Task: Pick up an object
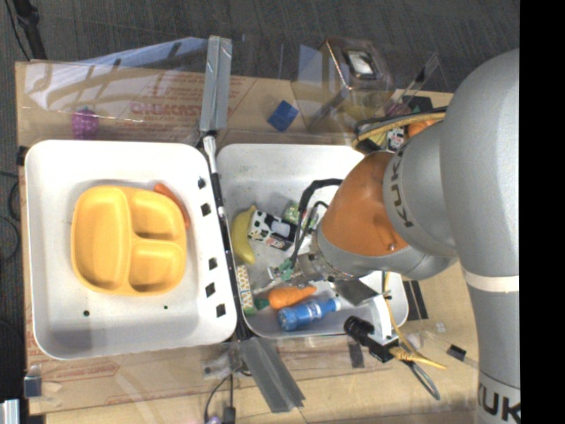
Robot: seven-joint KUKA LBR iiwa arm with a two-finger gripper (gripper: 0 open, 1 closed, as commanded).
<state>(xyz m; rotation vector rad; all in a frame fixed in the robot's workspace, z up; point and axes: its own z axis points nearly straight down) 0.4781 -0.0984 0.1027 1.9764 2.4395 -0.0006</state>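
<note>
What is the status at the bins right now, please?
Arm low over right bin, gripper hidden beneath the wrist. Carrot, blue bottle loose in clutter. Yellow tray in left bin.

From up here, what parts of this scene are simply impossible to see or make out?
- The tool: in the camera view the arm's orange band and grey body cover it.
- Right bin: its right part lies under the arm.
- Small items beside the carrot and blue bottle: too jumbled to identify.
- Orange thing behind the yellow tray: mostly hidden.
</note>
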